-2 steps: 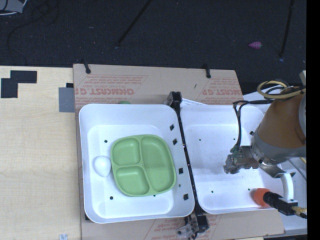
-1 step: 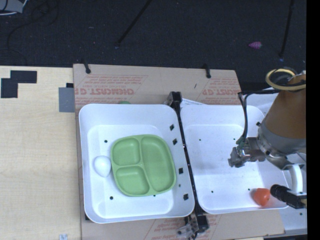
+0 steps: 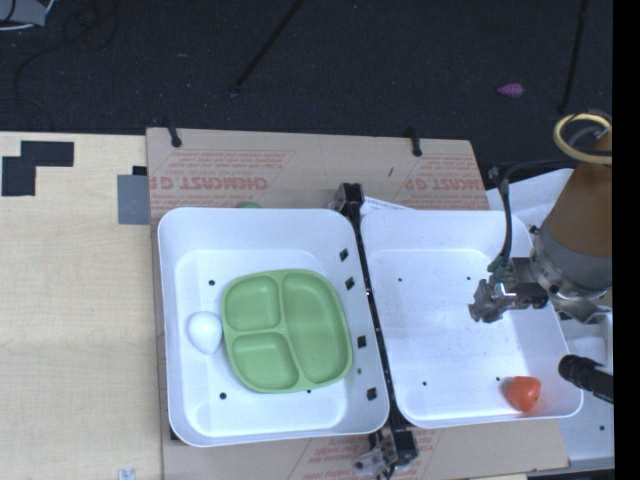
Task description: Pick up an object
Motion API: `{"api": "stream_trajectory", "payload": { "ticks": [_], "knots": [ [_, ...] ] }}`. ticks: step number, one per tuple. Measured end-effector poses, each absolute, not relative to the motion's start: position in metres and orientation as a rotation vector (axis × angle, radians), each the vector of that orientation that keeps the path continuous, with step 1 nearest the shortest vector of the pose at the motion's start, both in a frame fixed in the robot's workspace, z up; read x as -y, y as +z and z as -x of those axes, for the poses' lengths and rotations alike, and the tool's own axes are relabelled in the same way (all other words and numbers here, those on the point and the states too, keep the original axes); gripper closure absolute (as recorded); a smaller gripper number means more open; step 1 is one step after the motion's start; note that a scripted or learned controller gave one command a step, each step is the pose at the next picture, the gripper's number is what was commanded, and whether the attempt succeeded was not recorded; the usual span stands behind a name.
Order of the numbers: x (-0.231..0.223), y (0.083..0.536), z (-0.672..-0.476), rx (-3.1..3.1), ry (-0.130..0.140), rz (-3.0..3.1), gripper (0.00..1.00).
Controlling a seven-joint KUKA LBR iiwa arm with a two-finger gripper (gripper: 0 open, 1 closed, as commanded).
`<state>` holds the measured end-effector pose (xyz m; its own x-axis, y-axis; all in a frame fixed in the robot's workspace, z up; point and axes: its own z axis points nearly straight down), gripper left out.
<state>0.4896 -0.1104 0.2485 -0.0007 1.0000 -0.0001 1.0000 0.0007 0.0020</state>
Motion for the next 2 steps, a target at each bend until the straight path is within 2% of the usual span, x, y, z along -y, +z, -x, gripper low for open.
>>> {"api": "stream_trajectory", "payload": {
  "ticks": [2],
  "knots": [
    [0.014, 0.238, -0.528, -2.228, -0.001, -2.218, 1.00]
  ]
}}
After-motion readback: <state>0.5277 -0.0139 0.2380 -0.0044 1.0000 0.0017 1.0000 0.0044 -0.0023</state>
